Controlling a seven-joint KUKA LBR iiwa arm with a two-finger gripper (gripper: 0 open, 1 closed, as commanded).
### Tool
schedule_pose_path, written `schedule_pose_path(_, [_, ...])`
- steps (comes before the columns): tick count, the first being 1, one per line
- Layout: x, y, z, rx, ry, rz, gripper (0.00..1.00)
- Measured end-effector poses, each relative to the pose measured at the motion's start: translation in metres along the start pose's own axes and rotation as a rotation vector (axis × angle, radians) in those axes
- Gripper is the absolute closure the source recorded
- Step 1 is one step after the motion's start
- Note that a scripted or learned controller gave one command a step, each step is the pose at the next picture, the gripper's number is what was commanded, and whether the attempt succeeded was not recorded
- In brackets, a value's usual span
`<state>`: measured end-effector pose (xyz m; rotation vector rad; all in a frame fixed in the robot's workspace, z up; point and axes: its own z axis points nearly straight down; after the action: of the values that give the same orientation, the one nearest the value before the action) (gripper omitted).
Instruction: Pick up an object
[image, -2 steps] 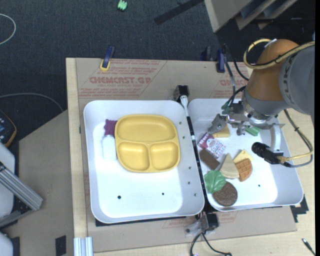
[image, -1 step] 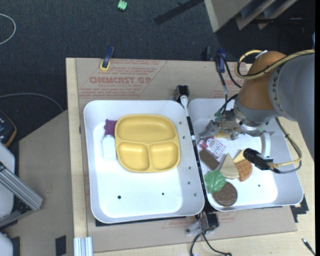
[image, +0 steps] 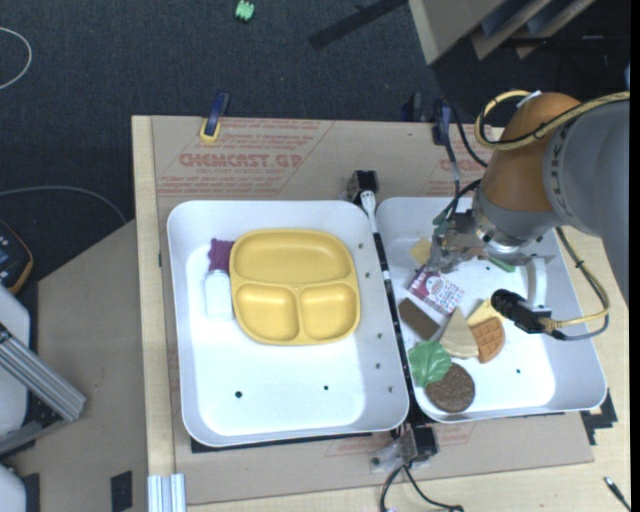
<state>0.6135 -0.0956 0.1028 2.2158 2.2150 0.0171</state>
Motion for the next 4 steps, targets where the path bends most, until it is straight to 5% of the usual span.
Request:
schedule_pose_path(2, [0.002, 0.003, -0.108, 0.004, -0.004, -0.002, 1.0])
schedule_pose_path(3, [0.002, 0.005, -0.123, 0.008, -0.003, -0.002, 1.0])
schedule_pose_path(4, [0.062, -0.013, -0.13, 0.016, 0.002, -0.007, 1.0])
